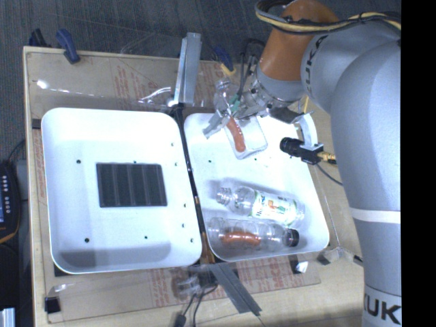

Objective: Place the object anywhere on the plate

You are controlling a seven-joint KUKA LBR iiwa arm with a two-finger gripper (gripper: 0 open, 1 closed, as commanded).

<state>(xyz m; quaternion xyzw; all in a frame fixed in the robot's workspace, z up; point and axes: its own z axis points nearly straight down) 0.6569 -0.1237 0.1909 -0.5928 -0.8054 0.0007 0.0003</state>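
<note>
**Clear packet in the gripper over the right bin's far edge**

The grey arm (354,114) with its orange band reaches in from the right, and its gripper (235,118) sits above the far left corner of the right bin (313,203). Between the fingers is a clear packet (244,138) with an orange-red strip inside; the fingers are closed on its upper end and the packet hangs tilted, its lower end toward the bin's middle.

The dark ribbed plate (131,184) lies flat in the middle of the left bin (61,142), well apart from the packet (the wall between the two bins lies between them).

Along the near edge of the right bin lie two clear plastic bottles on their sides: one with a coloured label (262,204), and just beside it, nearer the rim, one with a dark cap (253,237).
</note>
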